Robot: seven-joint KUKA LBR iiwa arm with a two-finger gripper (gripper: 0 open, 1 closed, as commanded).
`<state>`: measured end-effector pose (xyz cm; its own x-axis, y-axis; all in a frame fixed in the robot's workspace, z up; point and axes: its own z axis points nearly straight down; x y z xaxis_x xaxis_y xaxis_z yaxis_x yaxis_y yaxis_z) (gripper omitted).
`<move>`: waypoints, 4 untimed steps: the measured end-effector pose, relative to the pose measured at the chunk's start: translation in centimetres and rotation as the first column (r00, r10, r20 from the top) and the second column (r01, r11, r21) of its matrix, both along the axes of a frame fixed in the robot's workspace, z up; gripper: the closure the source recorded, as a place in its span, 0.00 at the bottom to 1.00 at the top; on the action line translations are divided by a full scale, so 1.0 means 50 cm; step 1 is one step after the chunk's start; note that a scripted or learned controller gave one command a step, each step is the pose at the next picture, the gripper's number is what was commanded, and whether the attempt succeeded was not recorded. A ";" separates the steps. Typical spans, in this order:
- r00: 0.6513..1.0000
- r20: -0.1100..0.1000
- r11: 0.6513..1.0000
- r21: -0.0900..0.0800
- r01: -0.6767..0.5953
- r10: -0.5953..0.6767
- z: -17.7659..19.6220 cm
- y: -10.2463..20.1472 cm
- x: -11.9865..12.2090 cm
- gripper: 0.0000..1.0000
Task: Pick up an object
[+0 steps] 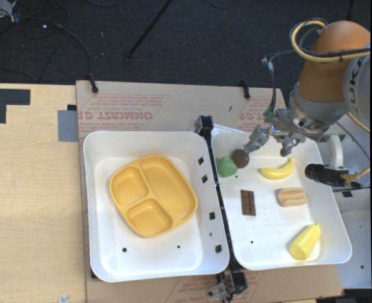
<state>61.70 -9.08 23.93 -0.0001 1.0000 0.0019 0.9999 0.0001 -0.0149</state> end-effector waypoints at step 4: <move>1.000 0.005 1.000 -0.001 0.000 0.000 -0.307 0.004 0.001 0.00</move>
<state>61.78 -8.88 8.57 0.0001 1.0000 0.0010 0.9999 -0.0001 -0.0103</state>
